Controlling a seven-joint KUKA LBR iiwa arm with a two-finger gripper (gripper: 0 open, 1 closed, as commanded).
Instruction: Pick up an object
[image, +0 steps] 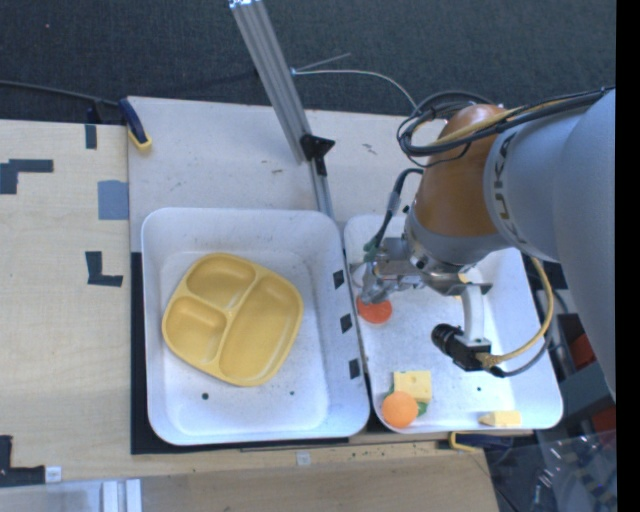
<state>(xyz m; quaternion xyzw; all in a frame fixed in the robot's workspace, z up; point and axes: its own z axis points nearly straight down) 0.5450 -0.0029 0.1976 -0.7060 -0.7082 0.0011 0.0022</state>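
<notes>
A pale bench (60, 300) bears 2 shallow white bins: 1 yellow compartmented plastic plate (232, 318) at 9 o'clock; rightward, 1 red-orange round piece (376, 312), 1 orange ball (400, 409), 2 yellow blocks (412, 385). The gripper (374, 290) meets the red piece; grip unclear.

Floor (120, 40): dark carpet runs along the top edge, beyond my surface.
Surface (60, 330): pale wood grain at my far left, with grey tape marks (112, 199) stuck on it.
Board (220, 150): a white sheet lies over the middle of the surface, speckled and scuffed.
Rail (275, 75): a ribbed metal bar slants down from the top and ends at a black bracket (316, 148).
Clamp (134, 123): blue and yellow, at the board's top left corner.
Cable (50, 92): a dark line crosses the carpet at top left.
Light: even, soft shadows.
</notes>
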